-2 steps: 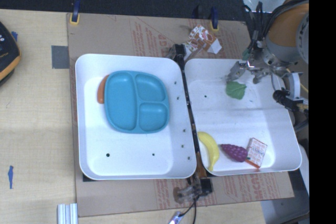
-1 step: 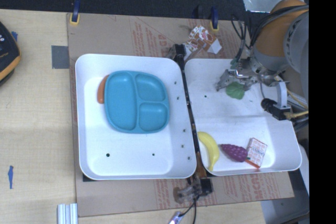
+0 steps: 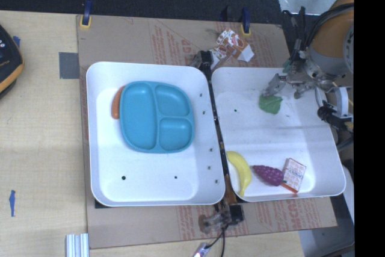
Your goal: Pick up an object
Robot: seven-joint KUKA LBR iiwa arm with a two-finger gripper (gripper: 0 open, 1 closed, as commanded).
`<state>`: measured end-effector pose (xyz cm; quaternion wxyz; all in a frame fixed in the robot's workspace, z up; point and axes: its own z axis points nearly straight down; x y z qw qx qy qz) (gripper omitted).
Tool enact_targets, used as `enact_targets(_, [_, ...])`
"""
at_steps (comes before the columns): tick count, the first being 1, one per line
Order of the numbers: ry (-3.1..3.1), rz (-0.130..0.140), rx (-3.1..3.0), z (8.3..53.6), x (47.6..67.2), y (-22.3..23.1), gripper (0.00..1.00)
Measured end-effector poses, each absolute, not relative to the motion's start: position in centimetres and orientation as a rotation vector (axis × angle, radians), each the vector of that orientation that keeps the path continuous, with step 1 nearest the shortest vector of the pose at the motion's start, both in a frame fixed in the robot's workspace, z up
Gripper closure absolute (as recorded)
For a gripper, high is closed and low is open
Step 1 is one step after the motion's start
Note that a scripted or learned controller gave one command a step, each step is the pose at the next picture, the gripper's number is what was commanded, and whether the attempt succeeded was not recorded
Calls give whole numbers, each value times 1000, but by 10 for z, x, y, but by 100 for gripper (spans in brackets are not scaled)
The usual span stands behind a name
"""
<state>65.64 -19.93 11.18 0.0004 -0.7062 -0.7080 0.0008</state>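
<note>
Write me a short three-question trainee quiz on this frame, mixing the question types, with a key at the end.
1. True or false: the blue divided plate lies in the left bin.
2. Which thing lies nearest the gripper?
A. the banana
B. the green object
C. the bunch of grapes
3. Fill in: the small carton lies in the right bin, just to the right of the ____.

Key:
1. True.
2. B. The gripper is just above the green object at the far side of the right bin.
3. Bunch of grapes.
</note>
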Motion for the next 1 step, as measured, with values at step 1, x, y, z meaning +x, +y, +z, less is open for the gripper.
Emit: enact_targets(1, [-2226, 4, -2213, 137, 657, -131, 0])
